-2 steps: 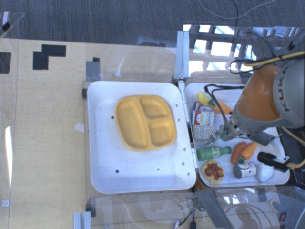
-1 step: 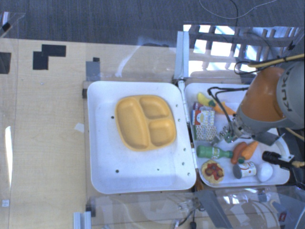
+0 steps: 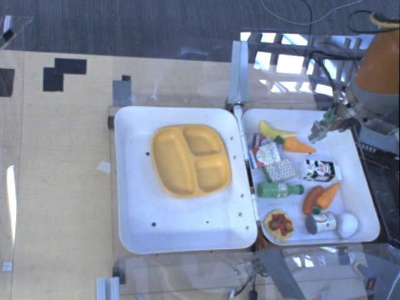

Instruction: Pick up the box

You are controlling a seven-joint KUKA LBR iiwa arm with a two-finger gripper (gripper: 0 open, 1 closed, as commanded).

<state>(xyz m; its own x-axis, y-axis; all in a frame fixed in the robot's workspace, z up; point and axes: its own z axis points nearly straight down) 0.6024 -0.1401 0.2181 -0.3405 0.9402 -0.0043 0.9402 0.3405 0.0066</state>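
- Nearest the camera, along the right bin's [image 3: 365, 189] front edge, sit a small plate of red food [image 3: 279, 224] at about 7 o'clock in that bin, a white cup-like container [image 3: 322, 222] beside it, and a white egg-shaped item [image 3: 347, 225] at about 5 o'clock.
- Just behind these, two orange carrot-like pieces [image 3: 320, 197] lie together, tilted; at their 9 o'clock a green bottle [image 3: 279, 190] lies on its side.
- The box [image 3: 319, 169], small and white with dark cow-like print, lies flat near the bin's centre, toward 3 o'clock, apart from the gripper.
- At the box's 9 o'clock are a checked packet [image 3: 280, 169] and a red-and-white packet [image 3: 267, 152], touching each other.
- Farther back, a carrot [image 3: 297, 145] lies just beside a yellow banana [image 3: 272, 130] at about 11 o'clock in the bin.
- The gripper [image 3: 317, 133] hangs over the bin's far right part, at the carrot's 2 o'clock; its tips are too blurred to tell whether they are open or closed, and nothing is seen between them.
- The left bin [image 3: 134, 186] holds a yellow divided tray [image 3: 190, 159] near its centre.
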